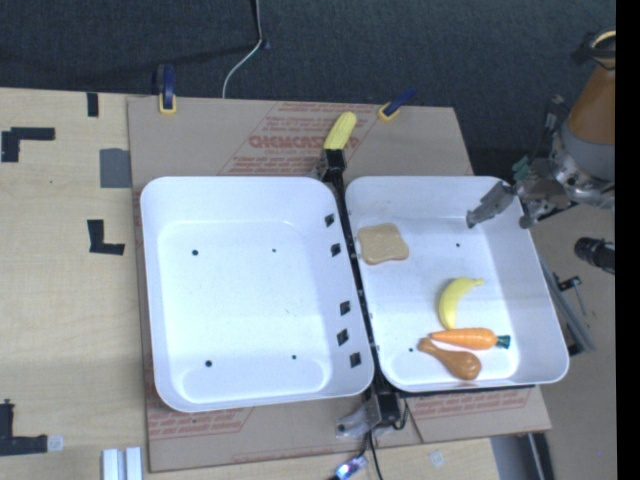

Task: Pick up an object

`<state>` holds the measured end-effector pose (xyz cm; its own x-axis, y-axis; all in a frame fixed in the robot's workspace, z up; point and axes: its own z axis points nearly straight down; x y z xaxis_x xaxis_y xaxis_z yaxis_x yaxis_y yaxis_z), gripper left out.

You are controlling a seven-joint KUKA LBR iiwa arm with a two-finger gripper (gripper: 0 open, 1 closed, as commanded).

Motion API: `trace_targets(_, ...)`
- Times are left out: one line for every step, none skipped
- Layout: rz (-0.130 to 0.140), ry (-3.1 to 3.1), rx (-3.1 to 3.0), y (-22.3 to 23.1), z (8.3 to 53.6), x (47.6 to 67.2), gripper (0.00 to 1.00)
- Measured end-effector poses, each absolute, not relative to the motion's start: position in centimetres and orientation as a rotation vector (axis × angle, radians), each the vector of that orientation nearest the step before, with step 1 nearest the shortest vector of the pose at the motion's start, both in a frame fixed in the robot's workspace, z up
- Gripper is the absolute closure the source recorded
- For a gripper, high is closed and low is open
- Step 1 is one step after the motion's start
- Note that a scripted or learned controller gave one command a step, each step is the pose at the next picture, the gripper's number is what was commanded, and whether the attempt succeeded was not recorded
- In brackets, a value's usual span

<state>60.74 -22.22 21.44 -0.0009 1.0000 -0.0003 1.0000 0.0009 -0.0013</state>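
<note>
Starting at frame left, the left bin (240, 288) holds no objects, so any pick must come from the right bin (505, 258). There, toast (382, 244) lies near the upper left corner, and a banana (456, 299) sits right of centre, just above a carrot (469, 339) that touches a brown gourd (452, 359) at the lower edge. The gripper (505, 208) hovers over the upper right rim, jaws spread and holding nothing. The banana looks the best target: it stands apart from its neighbours, so centring over its middle and closing across its narrow width should work.
</note>
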Motion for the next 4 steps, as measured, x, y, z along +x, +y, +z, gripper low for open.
trace_targets(0.008,-2.213,-2.214,-19.1,14.2,55.7,0.0)
trace_targets(-0.003,-2.229,-2.215,-12.1,8.3,55.8,0.0)
trace_targets(-0.007,-2.231,-2.23,-16.9,19.1,59.8,0.0)
trace_targets(-0.009,-2.237,-2.233,-22.6,32.2,67.2,0.0)
